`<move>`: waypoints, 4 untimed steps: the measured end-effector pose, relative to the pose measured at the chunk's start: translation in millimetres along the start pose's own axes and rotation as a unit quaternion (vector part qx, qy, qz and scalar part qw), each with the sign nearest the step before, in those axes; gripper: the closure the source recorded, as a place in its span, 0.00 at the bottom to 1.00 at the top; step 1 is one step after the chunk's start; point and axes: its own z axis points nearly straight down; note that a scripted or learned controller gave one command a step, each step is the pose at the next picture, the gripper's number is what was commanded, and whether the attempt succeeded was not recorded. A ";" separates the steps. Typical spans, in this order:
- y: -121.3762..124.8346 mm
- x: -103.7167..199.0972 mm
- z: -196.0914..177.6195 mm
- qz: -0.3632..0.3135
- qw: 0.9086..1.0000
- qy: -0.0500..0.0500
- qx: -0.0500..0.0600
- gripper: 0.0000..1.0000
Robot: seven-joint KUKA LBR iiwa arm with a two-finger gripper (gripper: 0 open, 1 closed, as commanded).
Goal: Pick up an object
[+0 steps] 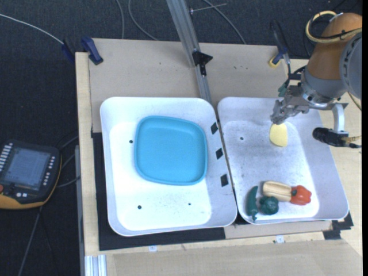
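A small pale yellow object (279, 135) lies in the upper middle of the right bin (328, 171). My gripper (278, 117) hangs just above its top edge, close to it or touching it, at the end of the grey and orange arm coming in from the right. Near the bin's front edge lie a tan roll-shaped piece (276, 190), a red pepper-like piece (301, 195) touching its right end, and a dark green piece (261, 203) at the front left.
The left bin (115, 154) holds a light blue square plate (171, 149). A metal pole (187, 27) slants up behind the bins. Blue clamps (92, 50) sit on the bench's back edge, and a handheld pendant (26, 171) lies at far left.
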 end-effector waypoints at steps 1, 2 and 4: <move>10.9 -3.2 -52.0 0.000 1.000 0.000 -0.001 1.00; 6.2 -7.9 -113.0 0.000 1.000 0.000 -0.002 1.00; 3.7 38.9 -124.3 -0.001 1.000 0.001 0.001 1.00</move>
